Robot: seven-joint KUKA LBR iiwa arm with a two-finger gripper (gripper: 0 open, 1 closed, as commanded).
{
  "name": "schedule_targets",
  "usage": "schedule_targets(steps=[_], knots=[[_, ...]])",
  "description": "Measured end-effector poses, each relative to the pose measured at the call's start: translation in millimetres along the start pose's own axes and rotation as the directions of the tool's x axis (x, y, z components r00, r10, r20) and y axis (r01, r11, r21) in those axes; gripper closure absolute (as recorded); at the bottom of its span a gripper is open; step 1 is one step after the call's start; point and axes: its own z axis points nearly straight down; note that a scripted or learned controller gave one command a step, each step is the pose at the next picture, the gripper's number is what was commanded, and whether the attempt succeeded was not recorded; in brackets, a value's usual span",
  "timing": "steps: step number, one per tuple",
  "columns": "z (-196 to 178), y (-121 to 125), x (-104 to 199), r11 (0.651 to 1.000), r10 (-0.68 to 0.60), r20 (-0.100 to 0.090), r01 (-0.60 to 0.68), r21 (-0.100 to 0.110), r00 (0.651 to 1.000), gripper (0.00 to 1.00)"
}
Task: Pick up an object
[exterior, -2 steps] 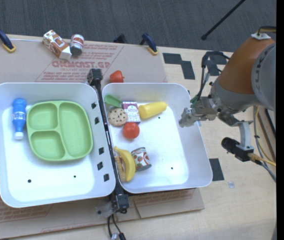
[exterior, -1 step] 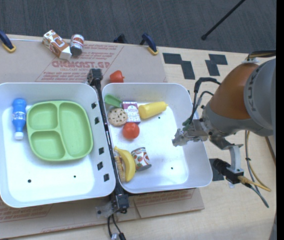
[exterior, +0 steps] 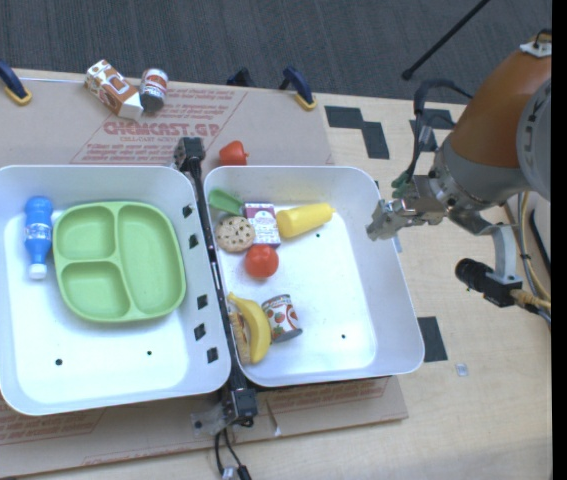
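Beside the right bin's [exterior: 388, 268] rim, your gripper [exterior: 383, 220] hangs, grip unreadable; the tomato [exterior: 261, 260] looks light and slippery; pinch its middle.

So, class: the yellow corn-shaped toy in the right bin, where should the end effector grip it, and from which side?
Probably across the middle of the yellow corn-shaped toy, coming from above. It lies flat and slanted in the right white bin, with its left end against the small pink carton, so closing across its narrow width, on the two open long sides, looks safest.
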Motion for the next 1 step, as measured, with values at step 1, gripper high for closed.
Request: schedule_targets(steps=[1], knots=[[47.8,81.2,19.8,1.000,-0.001,-0.001,0.001,0.003,1.000,1.00]])
